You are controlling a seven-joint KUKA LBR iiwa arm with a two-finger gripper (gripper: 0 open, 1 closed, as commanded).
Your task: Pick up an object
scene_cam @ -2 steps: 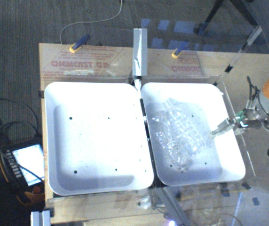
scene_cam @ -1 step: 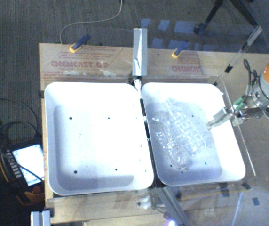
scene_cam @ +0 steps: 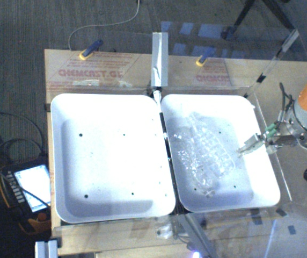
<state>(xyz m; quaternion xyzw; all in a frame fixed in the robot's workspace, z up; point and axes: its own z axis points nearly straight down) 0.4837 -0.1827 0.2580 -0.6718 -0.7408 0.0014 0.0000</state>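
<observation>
A crumpled clear plastic piece (scene_cam: pixel 203 150), see-through and glinting, lies in the right bin (scene_cam: pixel 261 195), spread from its middle toward its left wall. My gripper (scene_cam: pixel 246 146) hangs over the right part of that bin, tip pointing left and down. It sits a short way to the right of the plastic, with a gap of bare white floor between them. The arm's grey wrist and orange band (scene_cam: pixel 306 98) enter at the right edge.
The left bin (scene_cam: pixel 62 144) shows a bare white floor with a few dark specks. A metal post (scene_cam: pixel 157 63) stands behind the seam between the bins. Two yellow-and-blue clamps (scene_cam: pixel 90 49) (scene_cam: pixel 204 58) hold the back board. Cables and a lit tablet (scene_cam: pixel 30 184) lie on the floor at left.
</observation>
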